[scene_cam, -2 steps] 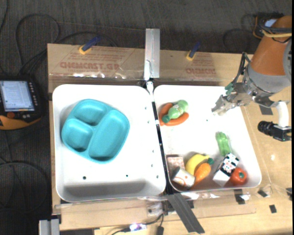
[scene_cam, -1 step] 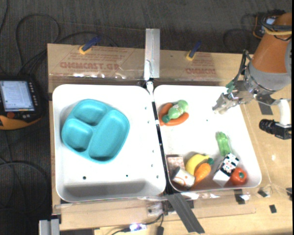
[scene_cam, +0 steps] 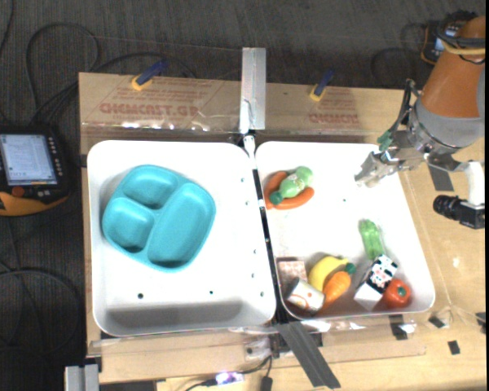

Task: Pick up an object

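Observation:
My gripper (scene_cam: 373,172) hangs over the upper right part of the right bin (scene_cam: 334,218), near its far right wall, with nothing seen between its fingers. Below it on the bin floor lies a green vegetable piece (scene_cam: 370,238). A green and orange toy (scene_cam: 290,188) rests at the bin's upper left. At the front lie a yellow fruit (scene_cam: 326,270), an orange carrot-like toy (scene_cam: 337,286), a black and white block (scene_cam: 378,277), a red tomato (scene_cam: 397,293) and a brown and white piece (scene_cam: 298,293).
The left bin (scene_cam: 122,300) holds a turquoise divided plate (scene_cam: 157,216). A metal post (scene_cam: 253,88) stands behind the bins' shared edge. A tablet-like pendant (scene_cam: 23,168) lies off the bench at the far left. Cardboard backs the bins.

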Available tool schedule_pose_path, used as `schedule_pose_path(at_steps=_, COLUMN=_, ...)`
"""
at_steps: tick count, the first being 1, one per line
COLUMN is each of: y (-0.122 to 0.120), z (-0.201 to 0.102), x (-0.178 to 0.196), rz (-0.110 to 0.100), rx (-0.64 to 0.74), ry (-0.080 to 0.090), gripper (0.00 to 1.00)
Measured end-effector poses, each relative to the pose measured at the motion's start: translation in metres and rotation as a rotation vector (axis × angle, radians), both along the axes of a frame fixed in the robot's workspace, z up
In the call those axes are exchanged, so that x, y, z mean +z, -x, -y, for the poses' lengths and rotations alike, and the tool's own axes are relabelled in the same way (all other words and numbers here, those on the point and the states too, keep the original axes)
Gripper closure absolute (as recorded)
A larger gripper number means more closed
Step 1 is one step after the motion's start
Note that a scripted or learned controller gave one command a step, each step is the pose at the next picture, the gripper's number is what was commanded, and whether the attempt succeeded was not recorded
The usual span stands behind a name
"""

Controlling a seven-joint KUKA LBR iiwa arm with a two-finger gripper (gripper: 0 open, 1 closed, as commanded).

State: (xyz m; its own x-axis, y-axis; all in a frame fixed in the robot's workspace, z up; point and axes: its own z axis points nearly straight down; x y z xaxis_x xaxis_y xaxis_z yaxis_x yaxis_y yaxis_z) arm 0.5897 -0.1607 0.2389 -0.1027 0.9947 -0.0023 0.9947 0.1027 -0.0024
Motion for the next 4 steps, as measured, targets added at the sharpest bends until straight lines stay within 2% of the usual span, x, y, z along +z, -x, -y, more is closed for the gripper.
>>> schedule_pose_path(at_steps=1, y=0.054, z=0.019, x=0.002, rz=0.0, rx=-0.079, ry=-0.003, gripper=1.0)
schedule_pose_path(at_steps=2, y=0.047, z=0.017, x=-0.029, rz=-0.001, rx=-0.169, ry=-0.005, gripper=1.0)
schedule_pose_path(at_steps=3, y=0.047, z=0.017, x=-0.029, rz=-0.001, rx=-0.169, ry=-0.005, gripper=0.0)
schedule_pose_path(at_steps=4, y=0.047, z=0.017, x=-0.029, rz=-0.001, rx=-0.169, ry=-0.005, gripper=0.0)
